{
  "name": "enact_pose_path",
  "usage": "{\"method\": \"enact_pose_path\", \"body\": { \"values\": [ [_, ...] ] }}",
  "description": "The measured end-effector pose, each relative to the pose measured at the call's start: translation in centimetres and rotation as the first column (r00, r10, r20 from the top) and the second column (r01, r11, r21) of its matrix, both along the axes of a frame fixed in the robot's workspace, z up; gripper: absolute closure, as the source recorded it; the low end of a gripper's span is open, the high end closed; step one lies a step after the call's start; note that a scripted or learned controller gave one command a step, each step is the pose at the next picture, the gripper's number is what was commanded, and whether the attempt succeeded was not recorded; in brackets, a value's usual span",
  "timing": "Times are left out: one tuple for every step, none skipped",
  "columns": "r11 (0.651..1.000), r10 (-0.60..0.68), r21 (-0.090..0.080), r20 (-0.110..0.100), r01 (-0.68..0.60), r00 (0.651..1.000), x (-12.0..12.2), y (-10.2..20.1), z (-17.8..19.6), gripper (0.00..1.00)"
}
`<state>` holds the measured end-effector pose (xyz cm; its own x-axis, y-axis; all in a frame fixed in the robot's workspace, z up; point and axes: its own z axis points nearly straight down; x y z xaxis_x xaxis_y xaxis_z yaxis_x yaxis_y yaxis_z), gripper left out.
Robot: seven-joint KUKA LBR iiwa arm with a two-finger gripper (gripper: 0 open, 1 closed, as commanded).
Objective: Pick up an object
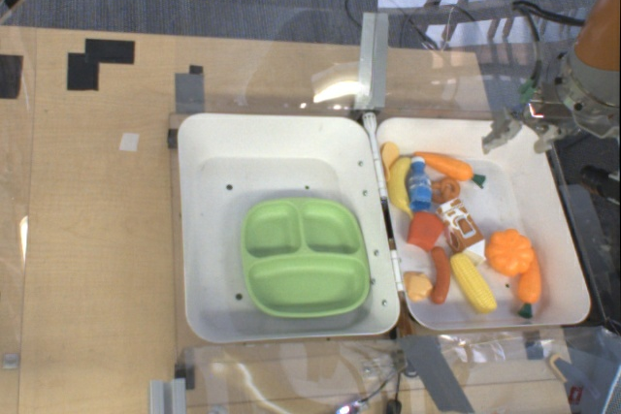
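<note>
Plastic toy foods lay heaped in the right bin (572, 301), below and to the left of the gripper (519, 137), and any of them could serve as the object to be picked up. Nearest the tool, just down-left of its fingertips, a carrot (444, 166) rested beside a blue bottle (418, 185) and a yellow banana (398, 183); farther below lay a red block (424, 231), a small printed carton (461, 222), a sausage (441, 273), a corn cob (473, 281), an orange pumpkin (510, 251) and a second carrot (528, 288). The pieces touched or overlapped, probably because they had been tipped in loosely, so a clean grasp would likely favour an outlying item such as the upper carrot. The gripper hung over the bin's upper right corner, apart from every toy, its two fingers spread and pinching nothing, a posture suited to descending over a target. Well to the tool's left, across the divider, the left bin (209, 150) carried a green sectioned plate (305, 257), presumably kept clear of the foods as a separate destination.
</note>
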<state>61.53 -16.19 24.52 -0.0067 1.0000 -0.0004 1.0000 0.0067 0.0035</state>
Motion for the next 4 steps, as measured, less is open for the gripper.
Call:
{"method": "enact_pose_path", "body": {
  "values": [
    [0.988,-0.156,0.001,0.003,0.156,0.988,-2.7,5.1,7.3,0.0],
    [0.985,-0.172,0.001,-0.002,0.172,0.985,-1.3,6.4,-6.1,0.0],
    [0.999,-0.042,-0.002,0.01,0.042,0.999,-2.2,4.2,-15.5,0.0],
    [0.999,-0.04,0.002,0.015,0.04,0.999,-2.0,4.4,-14.3,1.0]
  ]
}}
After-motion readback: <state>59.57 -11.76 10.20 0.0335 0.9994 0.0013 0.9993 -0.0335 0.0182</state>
